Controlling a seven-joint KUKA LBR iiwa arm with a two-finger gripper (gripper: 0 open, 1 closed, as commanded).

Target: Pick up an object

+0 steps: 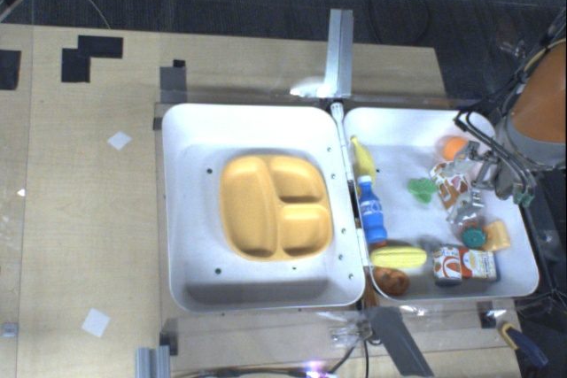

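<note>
End effector (474,195) sits over the right part of the right bin (399,124), right of frame centre. We can't tell whether it's apart or together: the metal parts blur into a red-and-white wrapper (450,184) directly under them, and we can't tell if that wrapper is touching them or just lying below.

Arm (542,106) comes in from the right edge, orange band up top, cut off by the frame; black cables loop beside the wrist.

Close around it we see an orange ball (454,147) just above-left, a green leafy piece (422,188) to the left, a teal round item (474,237) and a small yellow-orange block (498,234) just below. Too small to identify further.

Bottom of that bin: red-and-white carton (464,265), corn cob (399,258), a brown round thing (392,281) in the lower left corner, partly hidden by the rim.

Along the bin's left wall: blue bottle (370,212), banana (362,158) above it.

Left bin (190,190) holds a yellow divided tray (273,205). Both bins rest on the bench (80,190).
</note>
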